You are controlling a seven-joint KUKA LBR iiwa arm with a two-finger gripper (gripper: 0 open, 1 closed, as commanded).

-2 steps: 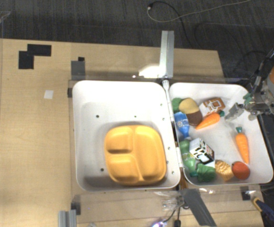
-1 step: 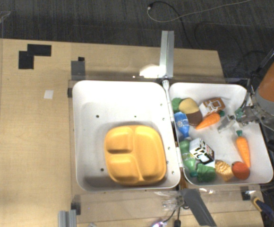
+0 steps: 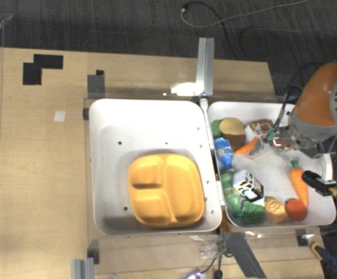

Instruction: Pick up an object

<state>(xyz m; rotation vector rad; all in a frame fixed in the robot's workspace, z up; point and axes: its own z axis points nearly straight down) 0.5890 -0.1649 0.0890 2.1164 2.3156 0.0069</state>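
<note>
Toy food crowds the right bin on the counter: a small orange carrot-like piece lies near the bin's middle top, just beside the tool, with a tan-and-brown item and a blue packet close to its left. A longer carrot and a red tomato-shaped piece sit nearer the front right corner, a black-and-white box and green pieces toward the front left. The arm reaches in from the right, its orange band over the bin's far right side, the tool low among the clutter at the bin's upper middle. Whether the tool is apart or together cannot be told from this angle, and nothing is visibly held between its tips. The left bin carries a yellow divided tray.

The risk, judging by the packing: objects lie touching or nearly so, and a closing grip could catch two at once, or nudge the small carrot piece aside and come up with nothing. A rounded, smooth toy may also squirt out under pressure.
</note>
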